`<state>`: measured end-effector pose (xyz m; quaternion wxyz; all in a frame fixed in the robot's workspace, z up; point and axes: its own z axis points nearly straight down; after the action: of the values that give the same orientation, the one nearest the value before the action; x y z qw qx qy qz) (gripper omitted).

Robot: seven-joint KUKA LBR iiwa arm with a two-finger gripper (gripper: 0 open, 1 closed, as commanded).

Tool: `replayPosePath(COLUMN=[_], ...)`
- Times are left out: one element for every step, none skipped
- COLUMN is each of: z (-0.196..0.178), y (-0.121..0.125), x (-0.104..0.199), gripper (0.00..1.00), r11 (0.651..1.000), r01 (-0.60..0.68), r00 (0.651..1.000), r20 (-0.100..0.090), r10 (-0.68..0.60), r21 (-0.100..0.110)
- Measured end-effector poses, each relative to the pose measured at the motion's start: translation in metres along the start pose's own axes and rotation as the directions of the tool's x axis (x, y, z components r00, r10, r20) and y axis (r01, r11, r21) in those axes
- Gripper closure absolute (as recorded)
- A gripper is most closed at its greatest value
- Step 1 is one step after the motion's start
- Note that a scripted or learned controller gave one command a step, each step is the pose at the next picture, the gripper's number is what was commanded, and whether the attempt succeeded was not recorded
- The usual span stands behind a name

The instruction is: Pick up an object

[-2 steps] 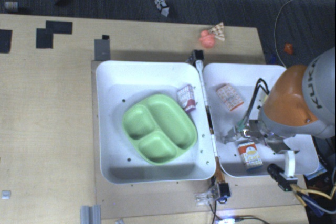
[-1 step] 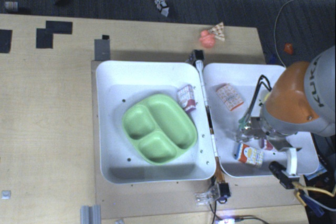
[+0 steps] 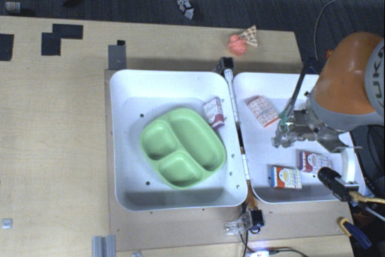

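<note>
The arm comes in from the right edge of the frame so that its gripper (image 3: 283, 132) hangs over the right bin (image 3: 255, 189), probably lining up on something there. Whether it is wide or narrow, I cannot tell. A small card packet (image 3: 262, 111) lies just up-left of it; two little cartons (image 3: 286, 177) (image 3: 313, 161) lie below-right. The green tray (image 3: 182, 146) sits in the left bin (image 3: 129, 99).

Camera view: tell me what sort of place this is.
Probably a robotics lab grasping bench: a KUKA arm reaches over two white bins holding a green divided tray and small cartons, with cables trailing.
</note>
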<state>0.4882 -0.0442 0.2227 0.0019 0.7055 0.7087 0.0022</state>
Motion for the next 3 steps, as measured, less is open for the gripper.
replayPosePath(z=[0.000,0.133,0.122], y=[0.000,-0.001,0.001], x=[0.000,-0.039,-0.039], gripper=[0.00,0.00,1.00], r11=[1.000,1.000,1.000], r01=[-0.001,-0.002,-0.001], r00=[1.000,1.000,1.000], r20=[0.000,0.002,0.001], r10=[0.001,0.002,0.001], r21=[0.002,0.001,-0.005])
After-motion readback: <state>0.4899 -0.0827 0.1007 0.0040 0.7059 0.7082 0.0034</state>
